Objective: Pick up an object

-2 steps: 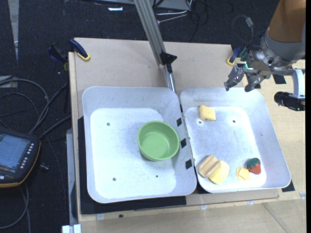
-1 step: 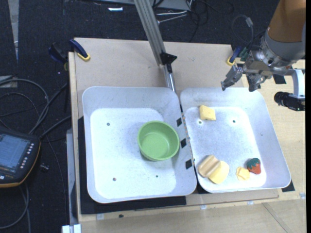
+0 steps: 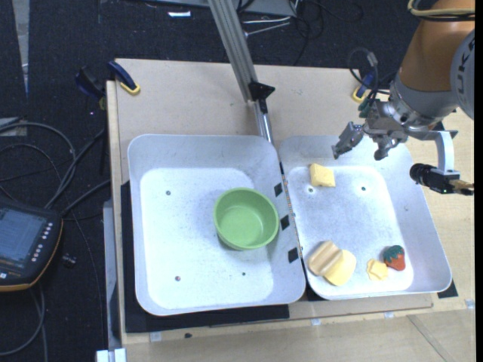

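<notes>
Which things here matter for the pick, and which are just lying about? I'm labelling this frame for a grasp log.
For the job:
gripper, open, above the right bin
yellow block, nearest it
pale yellow pieces
small yellow piece
strawberry toy
green bowl in the left bin

Lying about:
handheld pendant
clamps

Left bin: white, at 9 o'clock from right bin
Metal pole: slanting from 12 o'clock toward bins' seam
Tablet: floor, 9 o'clock
Clamps: bench's far corners
</notes>
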Robot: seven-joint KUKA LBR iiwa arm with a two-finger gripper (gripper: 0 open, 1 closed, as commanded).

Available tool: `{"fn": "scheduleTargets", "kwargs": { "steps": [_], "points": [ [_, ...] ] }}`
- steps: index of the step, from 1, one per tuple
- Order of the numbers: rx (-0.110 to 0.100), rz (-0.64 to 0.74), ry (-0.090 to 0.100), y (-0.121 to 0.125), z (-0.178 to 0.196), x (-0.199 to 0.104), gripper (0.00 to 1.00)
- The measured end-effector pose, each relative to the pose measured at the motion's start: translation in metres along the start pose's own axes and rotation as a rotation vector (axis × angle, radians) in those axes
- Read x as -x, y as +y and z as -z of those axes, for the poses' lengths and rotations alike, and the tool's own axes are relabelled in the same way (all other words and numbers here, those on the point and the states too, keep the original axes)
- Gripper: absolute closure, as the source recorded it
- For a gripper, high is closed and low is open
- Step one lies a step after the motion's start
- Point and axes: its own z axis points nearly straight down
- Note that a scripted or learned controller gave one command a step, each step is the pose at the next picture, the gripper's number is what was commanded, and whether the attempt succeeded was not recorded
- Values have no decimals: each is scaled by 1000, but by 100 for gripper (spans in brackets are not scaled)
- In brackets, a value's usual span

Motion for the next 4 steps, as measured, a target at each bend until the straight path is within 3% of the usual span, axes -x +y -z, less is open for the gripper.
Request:
{"fn": "scheduleTargets", "kwargs": {
  "steps": [2, 3, 4],
  "points": [
    [0, 0, 0, -3, -86, 1, 0],
    [4, 0, -1, -2, -73, 1, 100],
    [8, 0, -1, -2, -11, -3, 100]
  ]
}}
